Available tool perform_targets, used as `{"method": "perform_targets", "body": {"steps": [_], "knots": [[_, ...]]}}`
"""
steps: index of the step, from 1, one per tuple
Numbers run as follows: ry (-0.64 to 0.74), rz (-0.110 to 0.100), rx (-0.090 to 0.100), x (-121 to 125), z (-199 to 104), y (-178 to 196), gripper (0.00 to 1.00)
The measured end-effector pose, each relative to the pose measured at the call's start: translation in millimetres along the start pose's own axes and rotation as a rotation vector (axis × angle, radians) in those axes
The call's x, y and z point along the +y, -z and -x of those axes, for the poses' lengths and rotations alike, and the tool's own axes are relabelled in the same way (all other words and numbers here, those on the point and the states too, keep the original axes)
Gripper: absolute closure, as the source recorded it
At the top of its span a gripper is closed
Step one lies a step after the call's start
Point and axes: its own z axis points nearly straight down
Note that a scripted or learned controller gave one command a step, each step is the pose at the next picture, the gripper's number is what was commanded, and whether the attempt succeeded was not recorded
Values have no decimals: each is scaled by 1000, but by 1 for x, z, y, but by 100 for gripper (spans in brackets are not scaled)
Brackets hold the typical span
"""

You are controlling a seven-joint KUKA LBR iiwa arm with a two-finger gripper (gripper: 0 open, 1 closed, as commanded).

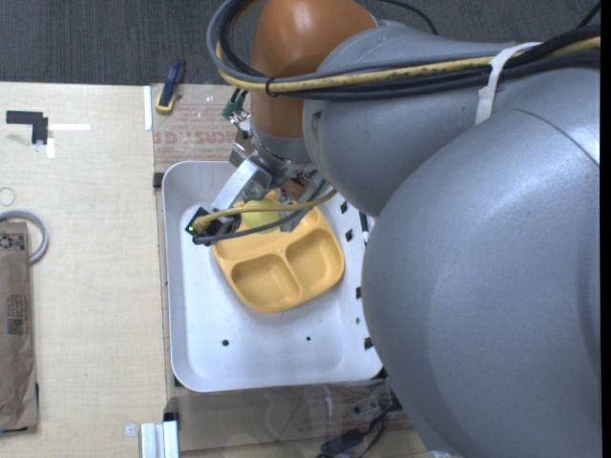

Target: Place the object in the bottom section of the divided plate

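Observation:
A yellow divided plate (284,267) lies in the white bin (258,356), slightly above the bin's middle. Two of its sections face me at the lower side and hold nothing that I can see. My gripper (260,185) hangs over the plate's upper section, reaching down from the orange wrist band (301,36). The grey arm covers the bin's right side and the plate's upper edge. Whatever sits under the gripper is hidden by it.
On the wooden bench left of the bin lie a brown paper bag (14,322), a grey ring (33,232) and a small black bracket (27,120). A blue and yellow tool (170,86) rests above the bin. The bin's lower half is bare white floor.

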Motion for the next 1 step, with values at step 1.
{"method": "perform_targets", "body": {"steps": [1], "knots": [[210,-3,-1,7,-5,-116,100]]}}
